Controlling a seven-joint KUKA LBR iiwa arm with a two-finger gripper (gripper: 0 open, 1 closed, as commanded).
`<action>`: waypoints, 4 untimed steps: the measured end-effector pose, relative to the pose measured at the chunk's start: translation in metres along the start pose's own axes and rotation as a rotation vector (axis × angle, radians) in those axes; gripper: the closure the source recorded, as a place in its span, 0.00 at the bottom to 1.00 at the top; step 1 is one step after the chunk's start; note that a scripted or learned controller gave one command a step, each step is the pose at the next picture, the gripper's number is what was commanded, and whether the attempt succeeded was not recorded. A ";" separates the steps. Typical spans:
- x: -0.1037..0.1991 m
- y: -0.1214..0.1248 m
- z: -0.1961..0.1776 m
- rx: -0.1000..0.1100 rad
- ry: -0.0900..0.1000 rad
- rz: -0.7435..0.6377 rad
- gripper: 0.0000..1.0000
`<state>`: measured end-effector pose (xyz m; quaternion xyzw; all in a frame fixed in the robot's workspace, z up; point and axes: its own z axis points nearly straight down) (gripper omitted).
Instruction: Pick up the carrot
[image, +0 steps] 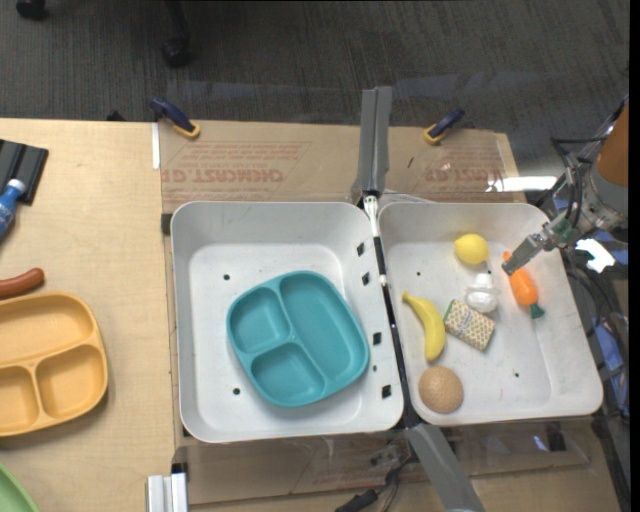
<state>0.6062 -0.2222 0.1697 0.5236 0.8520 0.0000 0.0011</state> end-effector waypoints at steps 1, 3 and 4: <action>-0.013 0.028 0.077 -0.001 0.000 -0.210 0.00; 0.029 0.051 0.077 0.000 0.001 0.182 1.00; 0.048 0.083 -0.010 0.001 -0.001 0.493 1.00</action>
